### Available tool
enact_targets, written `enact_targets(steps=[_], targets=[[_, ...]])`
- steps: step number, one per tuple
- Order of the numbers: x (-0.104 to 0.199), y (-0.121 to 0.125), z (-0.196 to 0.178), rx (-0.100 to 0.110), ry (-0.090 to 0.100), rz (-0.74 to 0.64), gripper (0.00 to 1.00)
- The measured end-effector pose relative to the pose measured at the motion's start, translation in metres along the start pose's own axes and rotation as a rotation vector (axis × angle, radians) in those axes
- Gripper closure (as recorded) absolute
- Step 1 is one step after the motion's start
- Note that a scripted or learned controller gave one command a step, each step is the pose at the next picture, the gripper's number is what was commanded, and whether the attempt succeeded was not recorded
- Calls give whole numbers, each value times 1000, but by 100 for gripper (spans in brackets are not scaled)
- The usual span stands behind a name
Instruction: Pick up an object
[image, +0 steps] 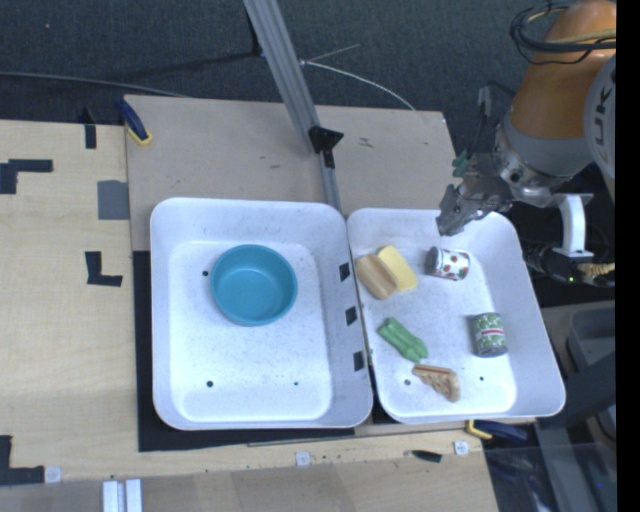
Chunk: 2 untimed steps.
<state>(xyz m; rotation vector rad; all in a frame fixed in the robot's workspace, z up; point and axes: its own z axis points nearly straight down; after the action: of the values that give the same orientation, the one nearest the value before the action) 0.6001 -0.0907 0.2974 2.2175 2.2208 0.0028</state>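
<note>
Hand (452, 224) poised over the right bin's (530, 300) far edge, nothing visibly between its fingers; opening width impossible to tell. Just below it, a small can (449, 264) on its side. Farther down: yellow sponge (386, 272), green piece (402, 339), green-labelled can (488, 334), brown piece (437, 380).

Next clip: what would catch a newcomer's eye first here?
Probably the blue bowl, alone in the left bin. Next, the grey arm's orange band at upper right, its end effector hovering over the right bin's far edge. That bin holds small items, including a yellow sponge and a green toy.
</note>
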Motion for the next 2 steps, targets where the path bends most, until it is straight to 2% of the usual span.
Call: enact_targets(steps=[1, 2], targets=[[39, -16, 17, 7, 1, -2, 100], [87, -20, 25, 6, 2, -4, 100]])
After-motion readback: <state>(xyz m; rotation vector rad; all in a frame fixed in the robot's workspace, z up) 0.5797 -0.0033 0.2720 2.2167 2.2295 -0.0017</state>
